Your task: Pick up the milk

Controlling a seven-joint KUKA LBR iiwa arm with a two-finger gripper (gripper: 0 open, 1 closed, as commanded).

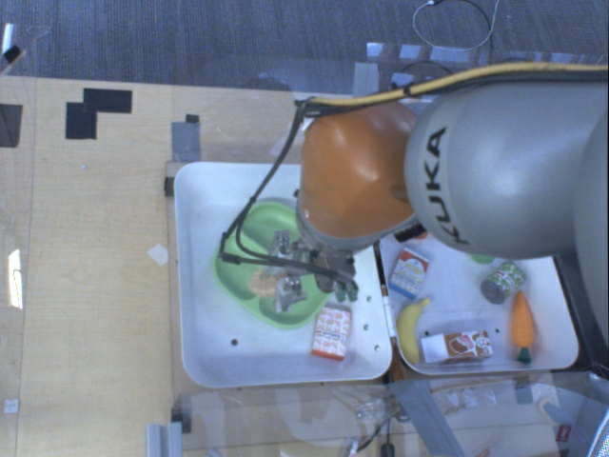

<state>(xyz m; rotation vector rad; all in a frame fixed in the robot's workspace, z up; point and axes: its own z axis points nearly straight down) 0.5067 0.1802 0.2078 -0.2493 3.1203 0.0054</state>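
Observation:
A small blue-and-white milk carton (pixel 407 273) lies in the right bin (pixel 561 350), close to its left wall and just below the arm's orange band. My gripper (pixel 288 289) hangs in the left bin (pixel 200 284), low over a green plate (pixel 238 269), well to the left of the milk carton. The gripper's body hides part of the plate. A tan item (pixel 261 279) rests on the plate beside the gripper.
A red-and-white carton (pixel 331 334) lies in the left bin, front right of the gripper. The right bin also holds a banana (pixel 409 327), a brown-and-white carton (pixel 458 347), a can (pixel 502 282) and a carrot (pixel 521 324). The big arm covers the bins' upper middle.

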